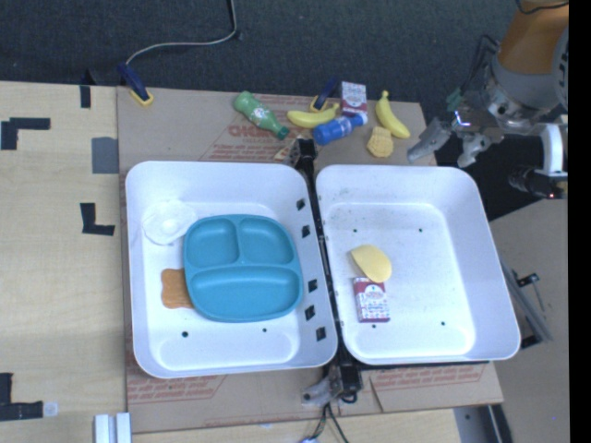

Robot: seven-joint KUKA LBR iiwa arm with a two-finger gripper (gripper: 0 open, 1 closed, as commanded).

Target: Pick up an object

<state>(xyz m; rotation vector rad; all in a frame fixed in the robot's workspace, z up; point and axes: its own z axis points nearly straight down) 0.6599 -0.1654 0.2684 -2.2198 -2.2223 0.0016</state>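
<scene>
Camera view gives you, from the left: a blue divided plate in the left bin, then in the right bin a yellow piece and, just nearer, a small red-and-white box, its long axis running near to far. Far right, your gripper hangs beyond the bin's far rim, fingers spread apart, pinching nothing.

I can read no text; the red print on the cardboard (under my bins) is too blurred.
</scene>
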